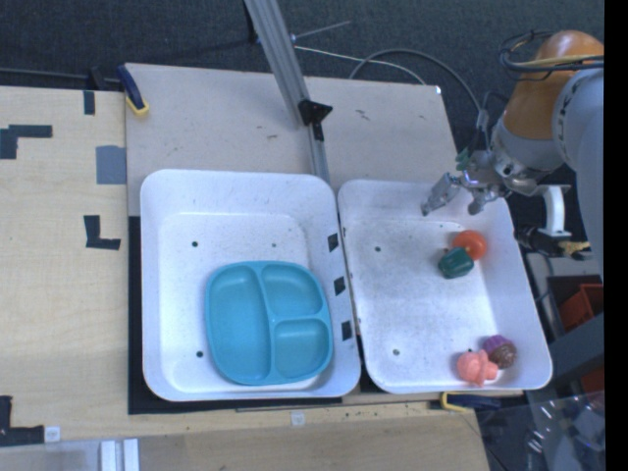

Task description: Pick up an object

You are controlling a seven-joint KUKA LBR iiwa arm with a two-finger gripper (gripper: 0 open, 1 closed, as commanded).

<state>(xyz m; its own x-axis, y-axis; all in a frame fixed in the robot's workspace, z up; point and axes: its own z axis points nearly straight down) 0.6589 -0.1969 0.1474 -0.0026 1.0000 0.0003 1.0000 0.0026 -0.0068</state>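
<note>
On your tabletop (226, 116) sit two white bins side by side. The left bin (167, 204) holds a blue divided plate (267, 322) lying flat toward its near side. The right bin (412, 302) holds an orange ball (472, 243) touching a green object (455, 263) near its far right, and a pink toy (475, 366) beside a small purple piece (499, 350) in its near right corner. Your end effector (459, 196) hangs over the right bin's far edge, fingers spread apart and gripping nothing
</note>
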